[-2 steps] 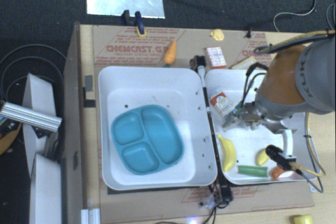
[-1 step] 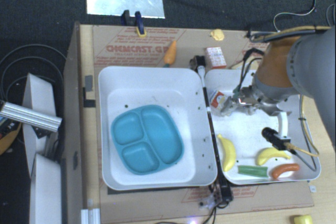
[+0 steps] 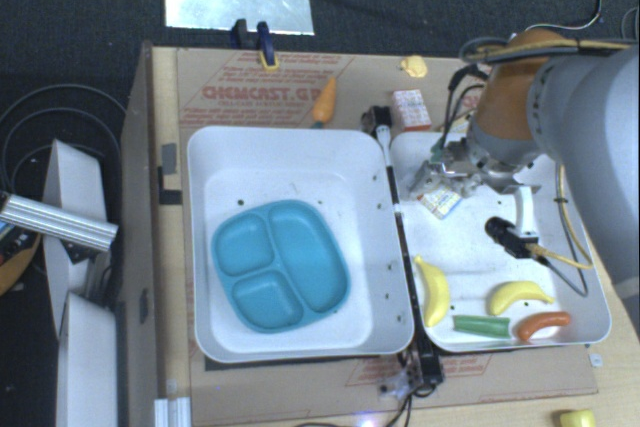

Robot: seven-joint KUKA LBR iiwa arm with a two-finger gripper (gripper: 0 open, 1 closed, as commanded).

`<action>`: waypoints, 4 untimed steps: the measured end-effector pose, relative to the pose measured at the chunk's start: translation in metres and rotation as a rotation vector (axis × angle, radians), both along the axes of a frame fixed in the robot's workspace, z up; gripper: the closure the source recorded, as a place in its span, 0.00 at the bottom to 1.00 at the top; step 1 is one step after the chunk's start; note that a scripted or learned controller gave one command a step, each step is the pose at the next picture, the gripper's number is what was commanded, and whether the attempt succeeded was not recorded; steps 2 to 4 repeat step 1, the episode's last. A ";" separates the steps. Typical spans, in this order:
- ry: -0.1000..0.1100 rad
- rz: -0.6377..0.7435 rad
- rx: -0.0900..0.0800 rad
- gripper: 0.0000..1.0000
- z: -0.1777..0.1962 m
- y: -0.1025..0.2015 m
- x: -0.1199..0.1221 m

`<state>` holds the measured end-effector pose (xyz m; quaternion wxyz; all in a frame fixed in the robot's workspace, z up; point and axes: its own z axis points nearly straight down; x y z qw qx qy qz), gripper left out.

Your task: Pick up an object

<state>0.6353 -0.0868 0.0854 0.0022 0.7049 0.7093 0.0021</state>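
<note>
The right bin (image 3: 590,310) holds a yellow banana (image 3: 432,290) by its left wall, and a second banana (image 3: 518,295), a green stick-shaped piece (image 3: 481,324) and a red-orange sausage (image 3: 540,323) along its front edge. A small patterned white packet (image 3: 440,204) lies in the bin's far left part. My gripper (image 3: 441,179) hangs low over that corner, just above the packet's far edge, and I see nothing held in it. The grey arm with its orange band covers the bin's far right.
In the left bin (image 3: 215,165) lies a blue divided plate (image 3: 280,263). On the cardboard behind the bins are an orange carrot (image 3: 324,101), a small printed box (image 3: 410,108) and a yellow lump (image 3: 414,66). The right bin's middle floor is bare.
</note>
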 end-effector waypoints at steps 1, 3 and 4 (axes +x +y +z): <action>0.000 -0.001 0.001 1.00 0.011 -0.001 -0.001; 0.000 -0.001 0.001 1.00 0.011 -0.001 -0.001; 0.000 -0.001 0.001 1.00 0.011 -0.001 -0.001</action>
